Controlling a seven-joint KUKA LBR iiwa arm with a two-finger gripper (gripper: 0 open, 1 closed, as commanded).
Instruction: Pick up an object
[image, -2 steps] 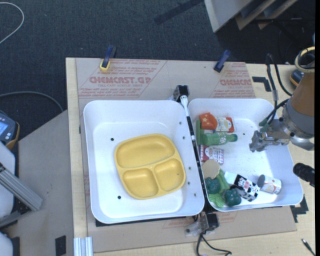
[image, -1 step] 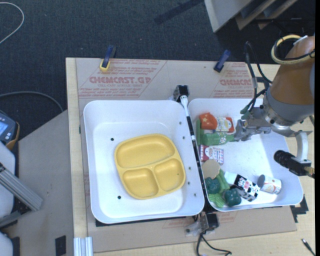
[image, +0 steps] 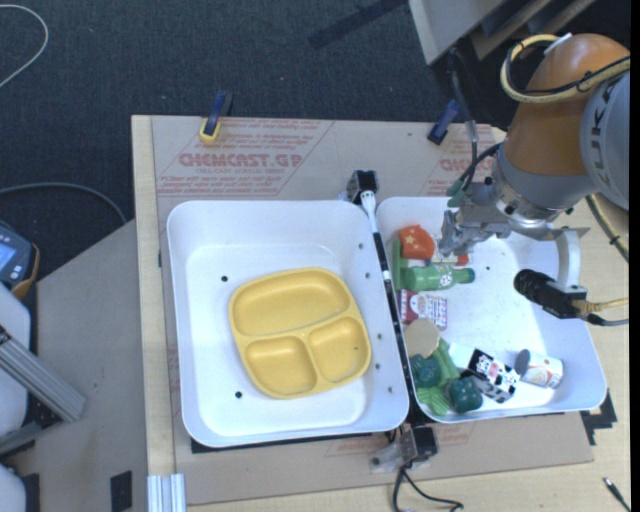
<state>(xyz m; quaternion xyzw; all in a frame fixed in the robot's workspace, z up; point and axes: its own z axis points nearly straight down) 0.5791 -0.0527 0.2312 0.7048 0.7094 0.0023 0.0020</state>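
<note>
The arm (image: 560, 120) hangs over the right bin (image: 575, 340), with the gripper (image: 458, 240) low above the cluster against that bin's left wall. From where I stand I can't tell how the gripper is set, and nothing is visibly in its hold.

The likely trouble is crowding. The red block (image: 415, 242) and the green bottle (image: 432, 277) lie touching, hard by the wall between the bins, so a descent there could land on both, nudge one aside, or catch the rim and come up with nothing.

The left bin (image: 200, 240) carries just a yellow divided tray (image: 298, 328), lying flat near its middle. The right bin holds everything worth picking: below the bottle a small carton (image: 424, 309), then a tan piece (image: 424, 337), dark green lumps (image: 448, 385) in the near corner, a black-and-white toy (image: 492, 372) and a little white cup (image: 541, 372) on its side.
</note>
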